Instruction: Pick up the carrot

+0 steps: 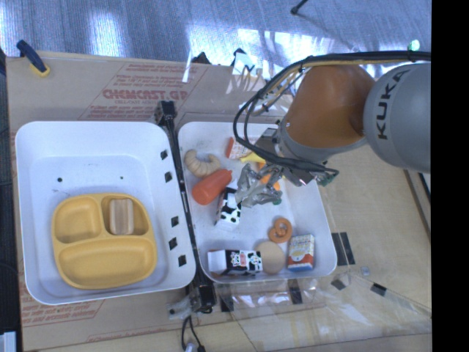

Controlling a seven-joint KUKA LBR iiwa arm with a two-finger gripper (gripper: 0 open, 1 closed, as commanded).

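Orange and stubby, the carrot [212, 185] lies on the floor of the right bin [322, 226], toward its left wall, with a pale twisted pastry [198, 161] just beyond it on the far side and a black-and-white cow-print carton [230, 210] just to its near right. Right of the carrot, the gripper [256, 185] hangs low over the bin's middle, apart from the carrot, and I cannot tell how its fingers stand. Left bin [33, 152] holds a yellow divided tray [102, 240].
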